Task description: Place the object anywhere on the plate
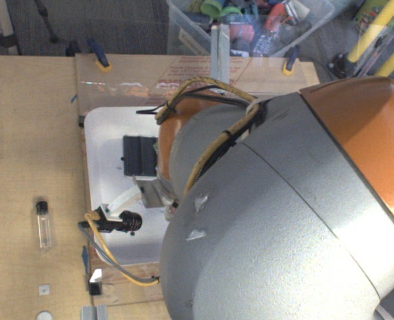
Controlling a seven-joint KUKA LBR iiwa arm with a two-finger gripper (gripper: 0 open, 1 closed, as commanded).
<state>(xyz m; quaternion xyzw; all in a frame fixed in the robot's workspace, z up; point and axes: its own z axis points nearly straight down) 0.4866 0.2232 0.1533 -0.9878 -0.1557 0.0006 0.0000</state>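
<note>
Arm (283,205) bulks over right of scene, covering most of white bin (103,152) on desk (23,145). Tool (141,157), dark block, hangs low over bin's left half; its opening cannot be told from here, nor any hold. Object and plate hidden or unrecognisable under arm. Small vial (43,224) lies on desk, left of bin. Progress: no placement evident; likely mid-reach, judging by pose.

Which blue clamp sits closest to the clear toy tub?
The right-side clamp, just below the tub; the left-side clamp stands well clear of it.
</note>
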